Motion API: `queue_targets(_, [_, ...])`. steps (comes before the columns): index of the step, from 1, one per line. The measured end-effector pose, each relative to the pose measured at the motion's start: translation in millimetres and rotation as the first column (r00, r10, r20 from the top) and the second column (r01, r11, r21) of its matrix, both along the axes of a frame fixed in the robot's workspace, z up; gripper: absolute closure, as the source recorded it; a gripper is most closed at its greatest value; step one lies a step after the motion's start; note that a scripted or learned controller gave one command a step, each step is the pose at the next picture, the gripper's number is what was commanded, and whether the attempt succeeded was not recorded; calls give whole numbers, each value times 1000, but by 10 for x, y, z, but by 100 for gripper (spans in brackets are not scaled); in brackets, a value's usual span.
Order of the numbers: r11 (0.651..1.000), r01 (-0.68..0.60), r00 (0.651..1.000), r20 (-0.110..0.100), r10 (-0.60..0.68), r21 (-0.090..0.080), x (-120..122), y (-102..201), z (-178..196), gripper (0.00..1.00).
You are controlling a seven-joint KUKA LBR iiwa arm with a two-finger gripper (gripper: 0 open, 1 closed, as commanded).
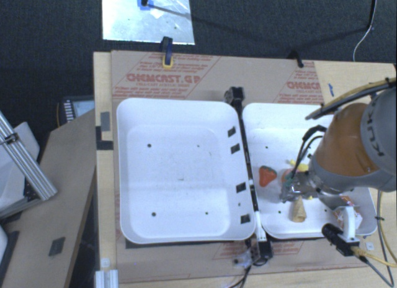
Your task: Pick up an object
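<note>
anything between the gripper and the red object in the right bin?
Nothing visible. The gripper is low in the right bin, and the red object lies just to its left on bare bin floor. A tan piece lies below the gripper, off that line.

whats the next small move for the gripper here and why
Probably a short drop straight down. The gripper hangs low in the right bin, with a red object on its left and a tan object just below it in the view, and nothing shows between its fingers.

Arm point(366, 147) over right bin's point(273, 119) contents.
</note>
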State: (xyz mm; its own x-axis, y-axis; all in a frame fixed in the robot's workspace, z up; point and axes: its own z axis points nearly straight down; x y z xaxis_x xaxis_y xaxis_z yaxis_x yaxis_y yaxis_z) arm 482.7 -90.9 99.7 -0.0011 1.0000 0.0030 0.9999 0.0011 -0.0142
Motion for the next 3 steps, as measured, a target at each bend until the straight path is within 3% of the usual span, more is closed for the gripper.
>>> queue_targets(1, [1000,-17,1000,24,17,3,58,1362,889,100])
queue_targets(2, [1000,6,1000,20,-5,-7,589,531,857,100])
queue_targets(3, [1000,-1,999,36,1,-8,866,120,2757,100])
